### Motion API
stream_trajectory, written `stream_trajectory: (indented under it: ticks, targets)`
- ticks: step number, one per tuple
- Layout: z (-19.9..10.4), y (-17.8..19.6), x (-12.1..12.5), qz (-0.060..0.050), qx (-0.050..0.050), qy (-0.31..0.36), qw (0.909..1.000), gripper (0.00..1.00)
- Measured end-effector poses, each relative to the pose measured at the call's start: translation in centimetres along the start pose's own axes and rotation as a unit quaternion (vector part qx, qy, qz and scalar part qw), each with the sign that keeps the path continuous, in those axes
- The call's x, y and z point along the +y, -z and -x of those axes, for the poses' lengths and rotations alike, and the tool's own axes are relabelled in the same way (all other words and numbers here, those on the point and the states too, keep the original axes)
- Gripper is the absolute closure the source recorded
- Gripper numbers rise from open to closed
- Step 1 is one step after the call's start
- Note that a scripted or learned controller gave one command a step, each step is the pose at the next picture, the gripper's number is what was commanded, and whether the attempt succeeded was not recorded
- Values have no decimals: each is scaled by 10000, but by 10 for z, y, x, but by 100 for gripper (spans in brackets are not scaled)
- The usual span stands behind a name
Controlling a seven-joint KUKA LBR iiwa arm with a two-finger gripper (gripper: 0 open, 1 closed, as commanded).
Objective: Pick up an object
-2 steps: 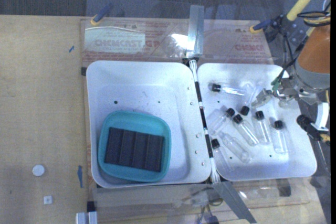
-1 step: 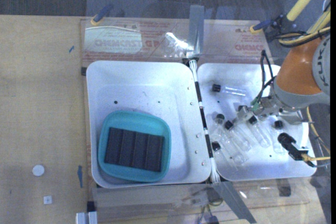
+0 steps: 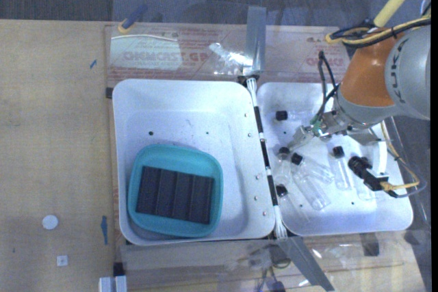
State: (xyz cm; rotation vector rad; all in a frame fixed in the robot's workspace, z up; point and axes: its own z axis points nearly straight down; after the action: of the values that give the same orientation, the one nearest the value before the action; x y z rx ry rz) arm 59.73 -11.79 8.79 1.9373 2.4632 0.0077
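clear plastic vials with black caps [image 3: 313, 182] lie scattered on the floor of the right shallow white bin [image 3: 383, 215]. most are on their sides and point different ways, and several touch or cross near the bin's middle. one small loose black cap [image 3: 281, 115] sits apart toward the bin's far left corner. another black-capped vial [image 3: 280, 191] lies just beside the wall next to the other bin.

the grey arm with the orange band [image 3: 369, 75] reaches in from the right and bends down over this bin. its two-finger gripper [image 3: 309, 134] is low over the vials, left of the bin's middle. whether it is spread or pressed together cannot be told from this slant.

the left shallow white bin [image 3: 137, 102] holds a teal rounded-square plastic tray [image 3: 140, 171] toward its near side. a black ridged rectangular block [image 3: 174, 193] lies flat inside that tray.

a crumpled piece of clear plastic film [image 3: 229, 59] lies behind the two bins, near where they meet. a small white disc [image 3: 50, 221] rests on the pale wooden bench [image 3: 48, 113], well apart to the left of the bins.
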Motion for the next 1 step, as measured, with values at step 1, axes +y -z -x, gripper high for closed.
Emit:
stream_trajectory:
  ticks: [1]
  targets:
    - [4, 138, 49, -30, 3, -108, 9999, 0]
